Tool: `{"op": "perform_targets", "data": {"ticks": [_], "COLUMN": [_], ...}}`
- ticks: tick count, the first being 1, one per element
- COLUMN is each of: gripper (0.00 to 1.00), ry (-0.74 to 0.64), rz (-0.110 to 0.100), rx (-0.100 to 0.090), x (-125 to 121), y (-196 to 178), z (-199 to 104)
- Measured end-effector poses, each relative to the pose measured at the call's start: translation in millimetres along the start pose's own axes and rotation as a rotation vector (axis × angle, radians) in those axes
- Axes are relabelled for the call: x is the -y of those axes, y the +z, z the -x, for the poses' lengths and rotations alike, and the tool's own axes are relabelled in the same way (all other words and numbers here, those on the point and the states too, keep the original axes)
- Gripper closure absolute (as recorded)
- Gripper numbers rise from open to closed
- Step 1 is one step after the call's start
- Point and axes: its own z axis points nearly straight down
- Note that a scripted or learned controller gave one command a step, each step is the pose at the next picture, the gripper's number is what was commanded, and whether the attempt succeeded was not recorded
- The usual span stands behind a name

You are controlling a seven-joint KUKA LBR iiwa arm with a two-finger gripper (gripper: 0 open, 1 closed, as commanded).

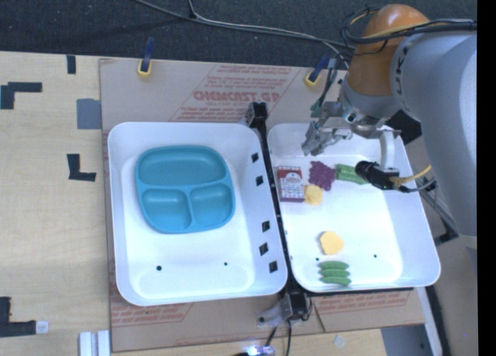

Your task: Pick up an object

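The right bin point(403, 246) holds several small items. A red box point(291, 184) lies near its left wall, with a purple grape bunch point(322, 174) and a small yellow piece point(313, 195) beside it. To the right of the grapes lies a green vegetable point(350, 173). A round yellow item point(332, 243) and green pea pods point(335, 271) sit toward the bin's near side. My gripper point(319, 141) hangs over the far part of this bin, just above and behind the grapes. It is open with nothing between its fingers.
The left bin point(124, 254) holds a blue divided plate point(186, 189). A black divider with clips point(267, 191) separates the two bins. The arm's grey body and orange band point(380, 60) loom over the right bin's far right corner, with cables trailing nearby.
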Motion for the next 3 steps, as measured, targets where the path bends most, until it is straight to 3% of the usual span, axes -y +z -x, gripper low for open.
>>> {"op": "perform_targets", "data": {"ticks": [1, 2, 3], "gripper": [1.0, 1.0, 1.0], "ry": [-0.001, -0.001, -0.004], "rz": [0.001, -0.004, -0.007], "rx": [0.0, -0.001, 0.0], "x": [4, 4, 17], "y": [-60, -62, -56], "z": [-4, -4, -56]}}
